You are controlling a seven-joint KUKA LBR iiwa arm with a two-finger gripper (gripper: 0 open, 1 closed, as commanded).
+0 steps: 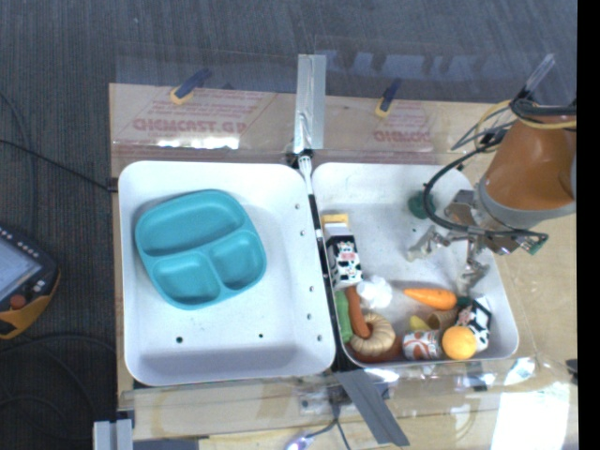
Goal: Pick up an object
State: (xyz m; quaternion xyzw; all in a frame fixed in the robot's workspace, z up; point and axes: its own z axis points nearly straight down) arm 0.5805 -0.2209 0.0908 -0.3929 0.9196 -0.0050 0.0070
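My gripper (448, 257) hangs over the right bin (394, 200), below the arm's orange band (532, 165). Its two metal fingers (421, 246) stand apart, so it is open with nothing between them. Just below the gripper an orange carrot (430, 297) lies on the bin floor. Along the bin's front lie an orange ball (457, 342), a small can (421, 345), a brown bagel (374, 337), a red sausage (344, 315) and a white lump (376, 292). A cow-patterned carton (344, 262) lies by the bin's left wall.
The left bin (159, 345) holds a teal divided plate (199, 247). A metal divider (309, 101) runs between the bins at the back. A small black-and-white item (479, 317) sits near the right bin's front right corner. Black cables (441, 181) loop off the wrist.
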